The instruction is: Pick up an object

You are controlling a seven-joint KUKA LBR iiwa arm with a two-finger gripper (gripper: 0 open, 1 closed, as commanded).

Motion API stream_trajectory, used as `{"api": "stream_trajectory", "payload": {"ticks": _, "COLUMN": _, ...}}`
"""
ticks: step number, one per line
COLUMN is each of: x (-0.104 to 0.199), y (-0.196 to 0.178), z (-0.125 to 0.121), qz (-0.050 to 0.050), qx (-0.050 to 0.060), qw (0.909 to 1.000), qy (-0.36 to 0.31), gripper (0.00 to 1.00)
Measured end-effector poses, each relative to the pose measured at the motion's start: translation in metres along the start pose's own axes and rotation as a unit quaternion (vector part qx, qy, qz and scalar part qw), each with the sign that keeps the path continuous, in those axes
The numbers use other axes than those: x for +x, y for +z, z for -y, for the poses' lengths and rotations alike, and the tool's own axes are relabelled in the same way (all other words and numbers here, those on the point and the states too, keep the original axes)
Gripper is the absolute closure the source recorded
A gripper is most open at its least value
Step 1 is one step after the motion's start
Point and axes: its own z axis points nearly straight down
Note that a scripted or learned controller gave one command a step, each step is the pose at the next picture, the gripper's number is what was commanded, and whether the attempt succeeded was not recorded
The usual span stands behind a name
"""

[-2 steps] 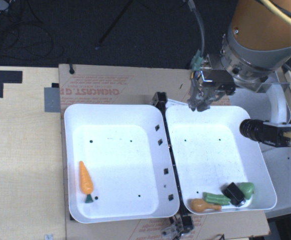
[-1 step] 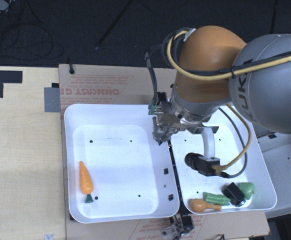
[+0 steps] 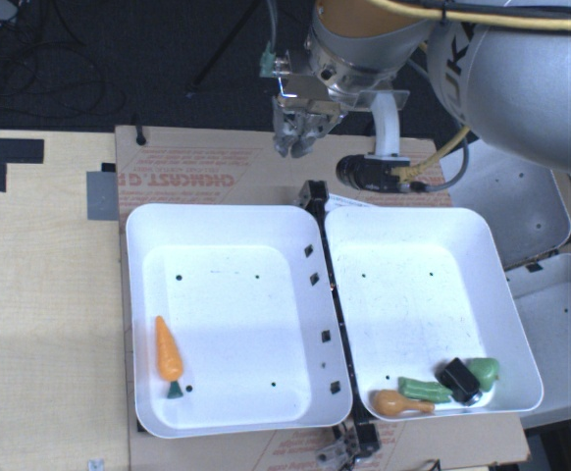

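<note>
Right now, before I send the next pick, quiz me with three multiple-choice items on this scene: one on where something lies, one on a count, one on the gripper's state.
1. Where does the toy carrot lie?
A. left bin, near its front-left corner
B. right bin, at its centre
C. on the cardboard behind the bins

2. How many things lie in the right bin?
A. one
B. four
C. seven

3. What is the gripper doing?
A. pressing on the carrot
B. resting on the right bin's floor
C. hanging above the cardboard behind the bins, nothing visible between its fingers

Answers:
1 A: the carrot sits by the left bin's front-left corner.
2 B: a tan pear-shaped toy, a green pod, a black block and a green lump cluster at the front-right corner.
3 C: it shows high over the cardboard, away from every toy.
</note>
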Motion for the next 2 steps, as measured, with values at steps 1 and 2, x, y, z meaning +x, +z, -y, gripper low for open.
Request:
{"api": "stream_trajectory", "payload": {"ticks": 1, "x": 0.04, "y": -0.139, "z": 0.005, "qz": -0.001, "qx": 0.0, "qw": 1.0, "qy": 0.0, "gripper": 1.0}}
{"api": "stream_trajectory", "payload": {"ticks": 2, "x": -0.12, "y": -0.074, "z": 0.027, "qz": 0.003, "qx": 0.011, "qw": 0.9999, "qy": 0.009, "gripper": 1.0}}
